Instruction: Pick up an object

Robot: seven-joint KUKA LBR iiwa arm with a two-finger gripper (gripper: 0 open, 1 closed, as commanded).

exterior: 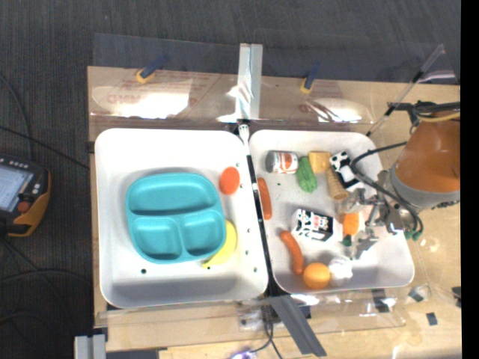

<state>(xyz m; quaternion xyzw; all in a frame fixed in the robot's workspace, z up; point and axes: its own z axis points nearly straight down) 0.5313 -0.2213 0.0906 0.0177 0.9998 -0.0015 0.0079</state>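
Nearest my camera, along the bottom edge, sits the bench's front lip point(187, 316) with dark metal brackets; I note it and move on by size.

Left bin point(112, 223): white, shallow. It holds a teal divided plate point(176, 214) with three compartments, lying flat near the middle. A yellow banana-like piece point(224, 247) peeks out from under the plate's lower right corner, touching it. An orange ball point(230, 179) rests near the bin's right wall, just beside the plate's upper right edge.

Right bin point(389, 271): white, cluttered. The arm point(428, 159), orange band showing, reaches in from the right and hangs over the bin's right half. Gripper point(358, 238) is down among the objects, close beside a small orange block point(350, 222); I cannot tell from here whether the claw is spread or pressed together, or whether it pinches anything.

Objects in that bin, larger to smaller as I read them: a black-and-white cow-print carton point(313, 225) at centre; a green vegetable piece point(307, 176) near the top; a tan cone-like piece point(337, 187) beside it; a red-and-white can point(282, 161) on its side at upper left; a black-and-white toy point(343, 166) at upper right; an orange fruit point(316, 275) near the front wall; a red sausage-like piece point(293, 250) just left of it; a thin orange stick point(264, 196) along the left wall.

A handheld pendant point(22, 193) lies on the floor, far left.
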